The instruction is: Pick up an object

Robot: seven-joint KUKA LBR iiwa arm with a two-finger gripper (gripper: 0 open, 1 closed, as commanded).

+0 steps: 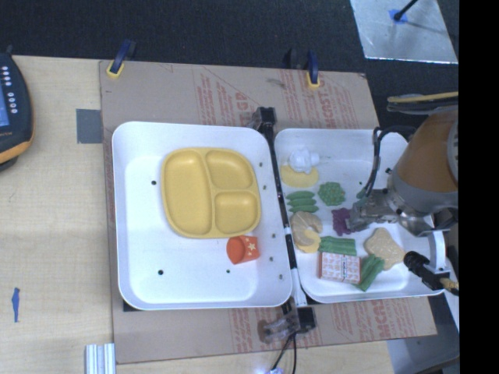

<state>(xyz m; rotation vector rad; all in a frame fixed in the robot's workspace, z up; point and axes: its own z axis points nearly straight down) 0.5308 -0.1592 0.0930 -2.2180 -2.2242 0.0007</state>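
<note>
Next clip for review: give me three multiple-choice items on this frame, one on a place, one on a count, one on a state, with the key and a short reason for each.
1. Where does the small orange object lie?
A. In the left bin, just below the yellow tray
B. In the right bin, among the toy food
C. On the cardboard outside both bins

2. How many compartments does the yellow tray have?
A. Two
B. Three
C. Five

3. What is the state of the yellow tray's compartments?
A. Filled with toy food
B. Covered by a lid
C. Bare, with nothing in them

Key: 1 A, it sits on the left bin floor under the tray's lower edge. 2 B, one long section and two smaller ones show. 3 C, all three sections show plain yellow; the toy food lies in the right bin.
</note>
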